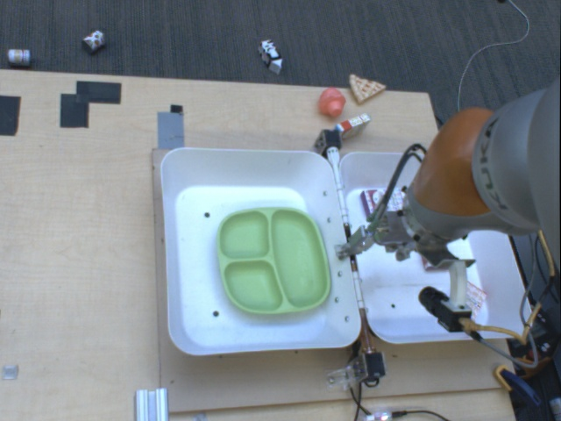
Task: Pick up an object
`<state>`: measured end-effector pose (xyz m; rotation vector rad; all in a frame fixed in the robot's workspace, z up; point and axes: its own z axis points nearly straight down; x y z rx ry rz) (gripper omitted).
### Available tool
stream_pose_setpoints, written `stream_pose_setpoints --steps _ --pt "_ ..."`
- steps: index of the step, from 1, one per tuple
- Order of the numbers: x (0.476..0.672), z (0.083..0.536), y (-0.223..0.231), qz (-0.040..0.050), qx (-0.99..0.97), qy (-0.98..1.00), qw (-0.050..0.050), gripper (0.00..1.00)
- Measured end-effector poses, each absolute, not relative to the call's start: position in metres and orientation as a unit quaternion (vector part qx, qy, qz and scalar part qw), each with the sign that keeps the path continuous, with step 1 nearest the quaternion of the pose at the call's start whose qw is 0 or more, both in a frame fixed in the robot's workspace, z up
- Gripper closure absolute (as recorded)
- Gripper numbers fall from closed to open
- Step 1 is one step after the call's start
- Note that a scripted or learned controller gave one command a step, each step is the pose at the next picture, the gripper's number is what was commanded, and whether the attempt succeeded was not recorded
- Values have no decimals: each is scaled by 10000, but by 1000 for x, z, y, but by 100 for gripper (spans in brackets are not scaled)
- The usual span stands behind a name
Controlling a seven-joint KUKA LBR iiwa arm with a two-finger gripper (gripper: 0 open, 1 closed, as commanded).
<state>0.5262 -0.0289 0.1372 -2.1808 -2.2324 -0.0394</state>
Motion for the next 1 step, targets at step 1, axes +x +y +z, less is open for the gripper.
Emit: stream_pose_setpoints --steps 1 --pt "526 137 -29 -125 -6988 -7151 103 0"
